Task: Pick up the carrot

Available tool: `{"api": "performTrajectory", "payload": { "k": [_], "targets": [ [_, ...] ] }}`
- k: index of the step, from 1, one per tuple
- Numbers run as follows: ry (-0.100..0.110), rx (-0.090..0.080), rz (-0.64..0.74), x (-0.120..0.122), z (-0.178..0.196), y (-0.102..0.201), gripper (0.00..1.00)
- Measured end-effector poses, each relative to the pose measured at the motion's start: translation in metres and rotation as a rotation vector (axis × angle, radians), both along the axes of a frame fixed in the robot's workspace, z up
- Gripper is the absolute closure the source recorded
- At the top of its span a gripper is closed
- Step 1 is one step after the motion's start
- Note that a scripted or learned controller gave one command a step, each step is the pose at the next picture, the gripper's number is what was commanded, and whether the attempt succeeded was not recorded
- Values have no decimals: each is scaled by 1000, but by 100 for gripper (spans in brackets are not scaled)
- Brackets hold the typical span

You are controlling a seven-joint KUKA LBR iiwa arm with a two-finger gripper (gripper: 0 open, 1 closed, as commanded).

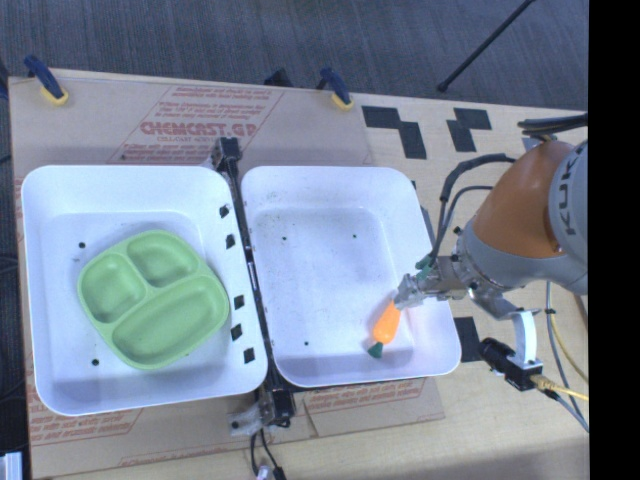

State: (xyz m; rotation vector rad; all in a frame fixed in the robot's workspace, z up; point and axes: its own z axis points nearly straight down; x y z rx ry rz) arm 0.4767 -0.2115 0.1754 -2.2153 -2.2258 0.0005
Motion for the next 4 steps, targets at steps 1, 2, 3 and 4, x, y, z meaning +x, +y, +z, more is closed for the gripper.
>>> {"api": "performTrajectory", "payload": {
  "k": [1, 2, 3, 4],
  "targets": [
    [1, 1, 1, 0, -1, 0, 0],
    [-1, 0, 4, 1, -83, 42, 0],
    [1, 0, 0, 0, -54, 0, 0],
    [4, 3, 4, -1, -84, 75, 0]
  ]
}}
